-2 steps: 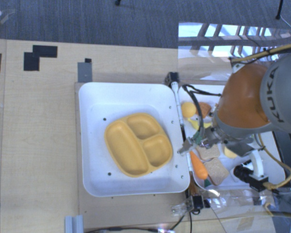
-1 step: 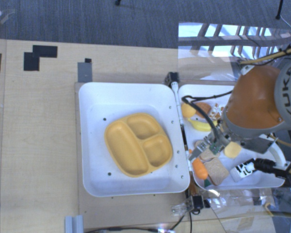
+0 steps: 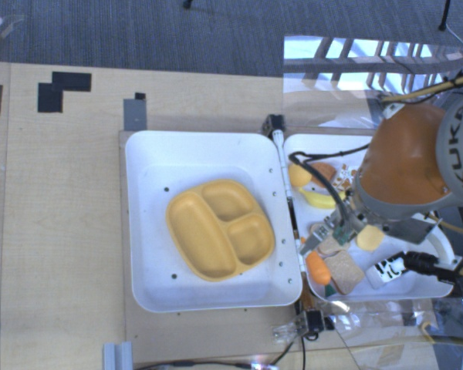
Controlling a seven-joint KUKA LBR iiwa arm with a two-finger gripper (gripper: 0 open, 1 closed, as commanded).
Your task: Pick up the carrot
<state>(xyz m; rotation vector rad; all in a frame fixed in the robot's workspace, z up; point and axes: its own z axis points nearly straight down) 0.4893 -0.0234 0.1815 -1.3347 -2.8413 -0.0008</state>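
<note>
arm: grey KUKA arm (image 3: 417, 156) reaches in from the right, its orange band above the wrist hanging over the right bin (image 3: 440, 284); wrist points down and toward the bin's left wall.
tool: tool (image 3: 322, 237) sits low in the right bin, near the divider between the two bins. Fingers too small and cluttered to read; cannot tell whether spread or pressed together. Nothing visibly between them.
carrot: carrot (image 3: 318, 268) lies in the right bin at its front-left corner, just below the tool tip in the view, very close to it. Contact cannot be judged.
neighbours: tan sponge-like block (image 3: 344, 269) just right of the carrot, touching or nearly so. Yellow banana (image 3: 309, 185) further back in the same bin, partly under a black cable (image 3: 320, 172). Small pale yellow piece (image 3: 369, 237) right of the tool.
left bin: left bin (image 3: 150, 214) holds a yellow three-compartment tray (image 3: 220, 228), well apart from the carrot.
table: wooden table (image 3: 54, 230) carries both bins side by side.
</note>
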